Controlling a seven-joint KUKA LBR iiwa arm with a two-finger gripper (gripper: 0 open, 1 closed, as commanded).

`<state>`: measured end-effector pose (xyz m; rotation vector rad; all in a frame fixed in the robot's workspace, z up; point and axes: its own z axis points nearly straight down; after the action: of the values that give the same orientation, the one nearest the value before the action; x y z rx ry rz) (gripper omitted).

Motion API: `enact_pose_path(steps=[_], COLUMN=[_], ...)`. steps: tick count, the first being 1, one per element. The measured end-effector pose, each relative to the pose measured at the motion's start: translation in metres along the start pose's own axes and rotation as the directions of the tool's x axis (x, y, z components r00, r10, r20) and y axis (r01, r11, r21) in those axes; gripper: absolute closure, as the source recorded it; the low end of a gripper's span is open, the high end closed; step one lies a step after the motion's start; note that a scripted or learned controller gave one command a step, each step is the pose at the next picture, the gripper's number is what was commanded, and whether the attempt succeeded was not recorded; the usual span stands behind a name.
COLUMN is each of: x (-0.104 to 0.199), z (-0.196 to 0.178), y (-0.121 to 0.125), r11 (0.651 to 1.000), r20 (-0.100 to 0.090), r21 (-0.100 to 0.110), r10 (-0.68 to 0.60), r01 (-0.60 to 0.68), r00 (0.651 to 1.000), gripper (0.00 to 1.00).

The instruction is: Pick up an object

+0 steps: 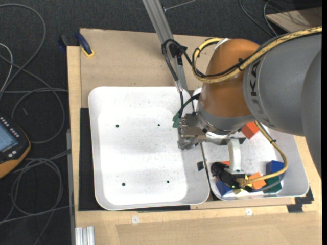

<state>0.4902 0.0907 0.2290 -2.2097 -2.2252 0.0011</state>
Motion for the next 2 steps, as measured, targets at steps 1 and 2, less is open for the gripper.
enact_pose_path(steps=[1,2], x=[-0.0009,-0.0024], z=[-0.014,-0.0065], y=[-0.006,-0.005], r11=[1.0,1.0], r20=[0.002,0.003], r21=[-0.006,-0.001], r10=[0.005,0.008], r01=[-0.005,-0.008], r00=[1.0,1.0], gripper=[1.0,1.0])
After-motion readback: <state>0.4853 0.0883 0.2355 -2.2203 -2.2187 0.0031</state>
